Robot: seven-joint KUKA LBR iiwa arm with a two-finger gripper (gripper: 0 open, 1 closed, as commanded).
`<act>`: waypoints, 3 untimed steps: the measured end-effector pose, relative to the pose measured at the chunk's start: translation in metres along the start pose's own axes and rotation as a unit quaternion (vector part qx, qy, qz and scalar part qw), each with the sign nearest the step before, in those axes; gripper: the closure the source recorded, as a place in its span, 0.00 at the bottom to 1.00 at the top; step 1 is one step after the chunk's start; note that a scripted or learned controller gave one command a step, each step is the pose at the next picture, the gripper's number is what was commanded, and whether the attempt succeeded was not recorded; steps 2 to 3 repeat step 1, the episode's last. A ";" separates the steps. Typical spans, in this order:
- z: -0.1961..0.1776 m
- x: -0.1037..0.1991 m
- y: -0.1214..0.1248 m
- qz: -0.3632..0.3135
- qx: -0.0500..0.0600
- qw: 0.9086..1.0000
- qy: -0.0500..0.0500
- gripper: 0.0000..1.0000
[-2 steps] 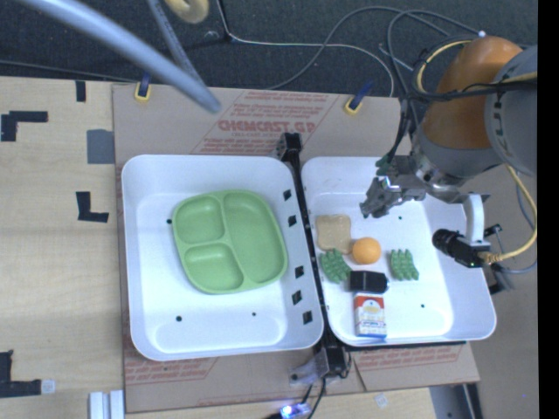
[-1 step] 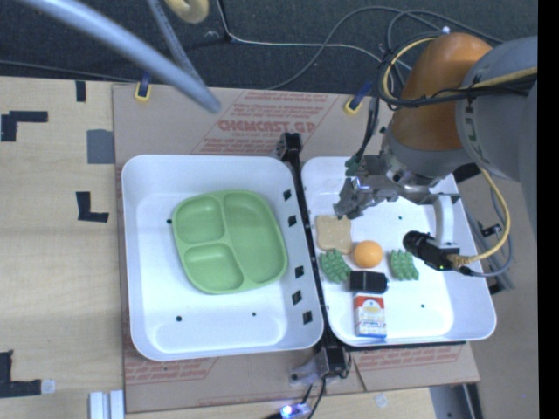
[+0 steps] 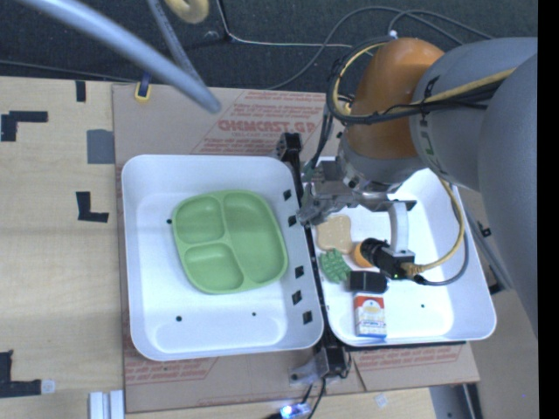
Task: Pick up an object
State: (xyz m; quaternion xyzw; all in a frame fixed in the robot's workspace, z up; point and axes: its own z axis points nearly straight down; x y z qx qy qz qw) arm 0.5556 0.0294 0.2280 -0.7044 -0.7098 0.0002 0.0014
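Hand (image 3: pixel 336 206) over tan flat piece (image 3: pixel 334 231) in rt bin (image 3: pixel 454 317), grip state can't tell

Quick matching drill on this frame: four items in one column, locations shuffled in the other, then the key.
Items
1. green plate
2. small box
3. tan slice
4. gripper

Places
A. near front of the right bin
B. over the right bin's left edge, beside the divider
C. lying flat in the left bin
D. in the right bin, just below the gripper, above a green leafy piece

Pairs: 1-C, 2-A, 3-D, 4-B
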 end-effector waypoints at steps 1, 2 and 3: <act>-0.007 0.049 -0.002 0.000 0.000 1.000 0.000 1.00; -0.007 0.049 -0.002 0.000 0.000 1.000 0.000 1.00; -0.007 0.049 -0.002 0.000 0.000 1.000 0.000 1.00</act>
